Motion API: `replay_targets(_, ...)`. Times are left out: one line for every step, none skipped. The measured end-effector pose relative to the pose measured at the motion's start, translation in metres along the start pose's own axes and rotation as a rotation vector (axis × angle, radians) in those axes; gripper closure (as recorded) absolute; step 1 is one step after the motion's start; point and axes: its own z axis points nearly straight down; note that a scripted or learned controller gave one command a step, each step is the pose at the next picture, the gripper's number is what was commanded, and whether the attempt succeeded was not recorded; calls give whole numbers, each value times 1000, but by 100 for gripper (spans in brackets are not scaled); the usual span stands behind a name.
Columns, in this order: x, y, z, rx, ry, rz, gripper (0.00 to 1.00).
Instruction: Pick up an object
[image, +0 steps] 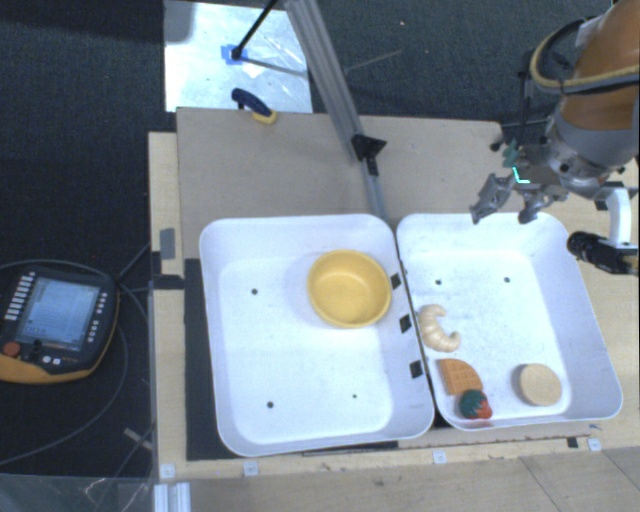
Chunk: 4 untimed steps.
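- A teach pendant (52, 320) lies on the dark floor at the far left, its screen lit, with a cable trailing off toward the bench.
- A blue and yellow clamp (253, 105) sits at the far edge of the brown bench (440, 160), and a grey pole (335, 85) slants down from the top to a black bracket just behind the bins.
- The left bin (300, 390) holds a yellow bowl (348, 288), upright, in its far right quarter, close to the wall shared with the neighbouring bin.
- The right bin (520, 290) has its objects gathered toward the near edge.
- A pale croissant-shaped piece (437, 327) lies near that bin's left wall, about halfway down.
- Just below it lies an orange cracker-like slab (460, 375), and touching the slab's near corner is a small green and red toy (474, 404), at the near rim.
- A tan round disc (538, 384) lies flat to the right of these, apart from them, in the near right corner.
- The gripper (508, 203) hangs over the far rim of the right bin, well apart from every object; its two dark fingers (487, 201) are spread with a clear gap, and nothing sits between them.
- The grey arm with its orange band (605, 55) enters from the upper right.
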Motion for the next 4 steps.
replay_targets(0,0,0,0,0,0,0)
replay_targets(3,-1,62,5,0,0,0)
replay_targets(9,-2,123,5,0,0,0)
replay_targets(4,-7,184,5,0,1,0)
